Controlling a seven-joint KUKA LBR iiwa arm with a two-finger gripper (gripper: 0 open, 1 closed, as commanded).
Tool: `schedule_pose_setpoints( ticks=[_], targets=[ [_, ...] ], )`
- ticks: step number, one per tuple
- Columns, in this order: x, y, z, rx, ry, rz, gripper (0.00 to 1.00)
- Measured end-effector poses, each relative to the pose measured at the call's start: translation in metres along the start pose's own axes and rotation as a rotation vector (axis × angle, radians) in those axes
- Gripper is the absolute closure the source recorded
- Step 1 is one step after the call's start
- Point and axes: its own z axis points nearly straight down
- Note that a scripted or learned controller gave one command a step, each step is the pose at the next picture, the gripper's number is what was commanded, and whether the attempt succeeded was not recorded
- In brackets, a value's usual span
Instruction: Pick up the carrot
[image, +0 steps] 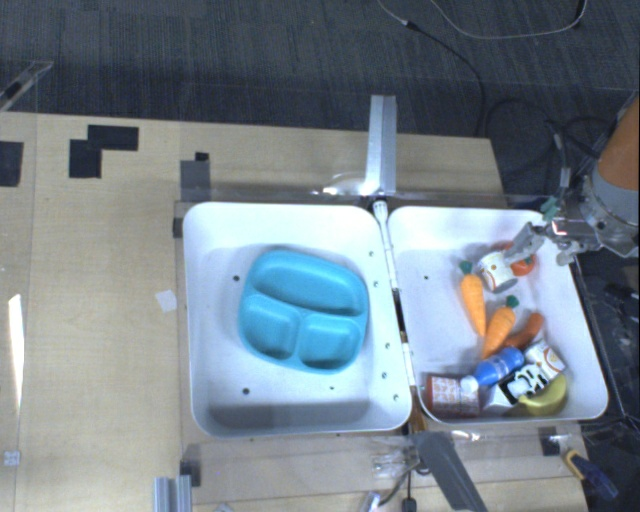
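Carrot (472, 303) lies loose in right bin (432, 250), mid-floor, tip pointing toward near edge. Second carrot (499, 328) just beside it, angled. Arm (618, 185) enters from right edge, wrist low over bin's far right corner. Gripper (528, 243) points leftward, hovering near a small white-and-orange item (497, 270); cannot tell how the tool is set. Blue divided tray (303, 310) sits in left bin (220, 260).
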Motion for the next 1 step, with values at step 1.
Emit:
schedule_pose_setpoints(
  ticks=[1],
  targets=[
    [0.0462, -0.0554, 0.1112, -0.008, 0.000, 0.125, 0.00]
  ],
)
